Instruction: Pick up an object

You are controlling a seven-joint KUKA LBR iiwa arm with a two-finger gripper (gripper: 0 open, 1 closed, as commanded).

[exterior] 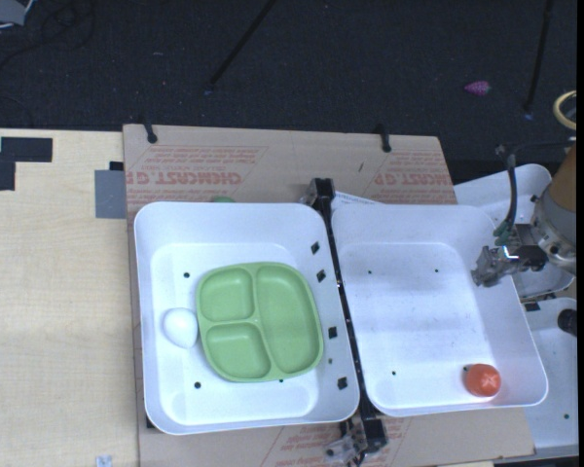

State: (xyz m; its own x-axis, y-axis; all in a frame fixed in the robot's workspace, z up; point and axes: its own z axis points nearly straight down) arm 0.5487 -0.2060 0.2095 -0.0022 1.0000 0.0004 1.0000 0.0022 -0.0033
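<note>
**A:** I start from the near edge. In the near right corner of the right white plastic bin [438,261] I see a small round orange-red object, maybe a ball or a fruit [482,380]. It lies alone, very close to the bin wall. This is my candidate to pick.

**B:** And the other bin?

**A:** The left white plastic bin [229,227] holds a light green plastic tray with three compartments [259,321], flat on the floor. A small white egg-shaped object [181,327] lies just beside its left edge, touching it or almost; I cannot say which.

**B:** Where is the arm?

**A:** Farther back, at the right rim of the right bin. The metal two-finger gripper [489,267] hangs there, well apart from the orange-red object. About the fingers I cannot tell how wide they are; they are small and dark in my view. I see nothing between them.

**B:** What worries you?

**A:** Three things, I think. First, the orange-red object sits in the corner, so one finger may hit the wall before it closes, and the grasp comes off-centre. Second, it looks round, so a push from one finger could roll it away along the wall. Third, if the program goes for the white object, the green tray beside it leaves little room for a finger, and the tray itself is flat and wide, hard to pinch.

**B:** So the corner is the main risk?

**A:** Yes, in my judgement.
</note>
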